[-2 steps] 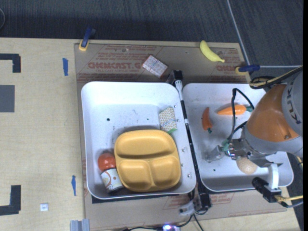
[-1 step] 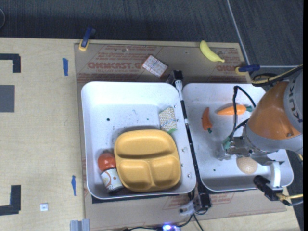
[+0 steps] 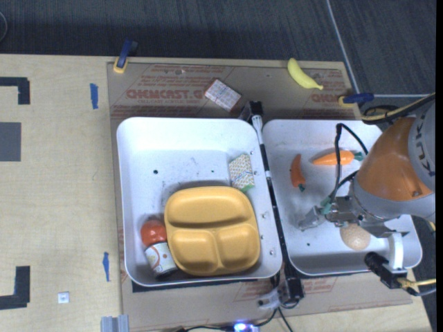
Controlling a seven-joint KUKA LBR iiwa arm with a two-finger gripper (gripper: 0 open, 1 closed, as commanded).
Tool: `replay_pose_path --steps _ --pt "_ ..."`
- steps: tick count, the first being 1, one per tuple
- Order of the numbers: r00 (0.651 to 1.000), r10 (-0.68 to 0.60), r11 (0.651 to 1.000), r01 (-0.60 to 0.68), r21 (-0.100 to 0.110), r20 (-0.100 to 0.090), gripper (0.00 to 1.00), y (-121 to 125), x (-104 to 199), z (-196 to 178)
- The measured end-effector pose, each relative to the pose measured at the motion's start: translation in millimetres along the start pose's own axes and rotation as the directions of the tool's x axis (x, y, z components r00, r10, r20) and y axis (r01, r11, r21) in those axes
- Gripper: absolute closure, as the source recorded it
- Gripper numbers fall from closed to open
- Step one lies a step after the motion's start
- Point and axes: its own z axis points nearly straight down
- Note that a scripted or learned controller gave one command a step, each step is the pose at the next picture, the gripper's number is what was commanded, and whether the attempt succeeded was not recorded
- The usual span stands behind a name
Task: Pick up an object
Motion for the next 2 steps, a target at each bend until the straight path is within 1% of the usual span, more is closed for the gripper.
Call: replay_pose_path --steps 1,2 --pt "1.0 0.0 1.0 0.0 0.007 -0.002 0.0 -1.9 11.8 10.2" --pt "1.0 0.0 1.0 0.0 0.007 -0.002 0.0 -1.9 11.5 10.3"
